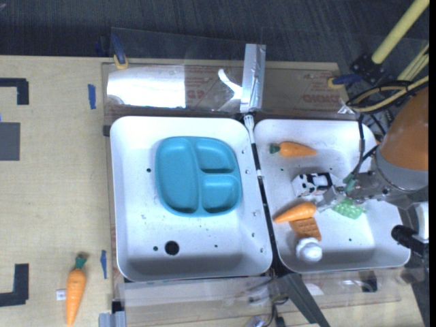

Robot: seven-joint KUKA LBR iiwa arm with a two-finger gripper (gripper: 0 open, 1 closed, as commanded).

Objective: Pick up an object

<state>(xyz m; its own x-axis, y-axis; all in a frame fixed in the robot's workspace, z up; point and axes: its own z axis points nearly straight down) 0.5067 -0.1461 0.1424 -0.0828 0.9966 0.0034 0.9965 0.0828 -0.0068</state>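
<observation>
The gripper (332,195) hangs low in the right bin (354,254); whether its fingers are apart or together cannot be told. Just left of it lies an orange toy carrot (295,213), probably light, stiff, slick plastic. Its thick middle looks like the safest hold.

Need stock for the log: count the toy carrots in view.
3. One carrot lies at the right bin's far side, one mid-bin near the claw, one outside on the bench, lower left. Others may hide under the arm.
</observation>
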